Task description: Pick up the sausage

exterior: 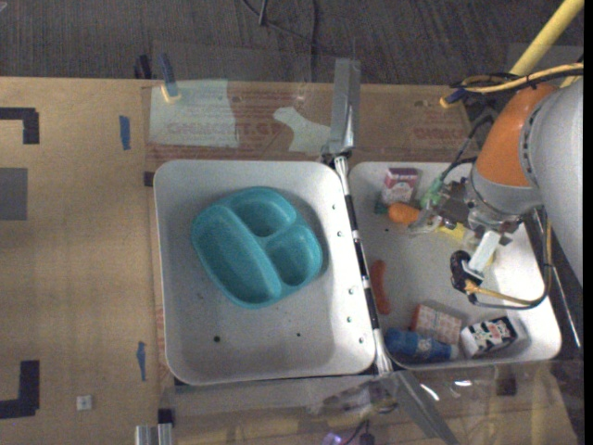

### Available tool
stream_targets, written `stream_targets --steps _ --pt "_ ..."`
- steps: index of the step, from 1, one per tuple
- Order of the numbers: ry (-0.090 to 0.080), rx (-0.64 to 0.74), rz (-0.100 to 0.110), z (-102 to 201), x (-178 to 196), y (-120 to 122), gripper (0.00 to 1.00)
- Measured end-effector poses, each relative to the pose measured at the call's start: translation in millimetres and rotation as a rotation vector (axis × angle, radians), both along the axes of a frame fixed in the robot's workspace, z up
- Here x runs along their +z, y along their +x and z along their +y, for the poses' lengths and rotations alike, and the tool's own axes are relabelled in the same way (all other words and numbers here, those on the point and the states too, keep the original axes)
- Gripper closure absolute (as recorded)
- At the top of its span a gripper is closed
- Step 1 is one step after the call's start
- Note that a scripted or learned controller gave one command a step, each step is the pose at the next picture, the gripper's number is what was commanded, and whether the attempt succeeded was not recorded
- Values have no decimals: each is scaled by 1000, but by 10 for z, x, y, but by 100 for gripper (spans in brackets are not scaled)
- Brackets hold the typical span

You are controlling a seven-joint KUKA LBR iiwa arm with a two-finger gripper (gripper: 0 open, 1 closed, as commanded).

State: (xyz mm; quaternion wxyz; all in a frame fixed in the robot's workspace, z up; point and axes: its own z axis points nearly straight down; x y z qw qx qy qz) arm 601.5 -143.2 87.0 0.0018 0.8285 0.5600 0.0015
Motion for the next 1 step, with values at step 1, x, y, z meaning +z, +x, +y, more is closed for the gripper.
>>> stream_targets --steps 1 --pt "-1 346 -2 459 12 -587 0"
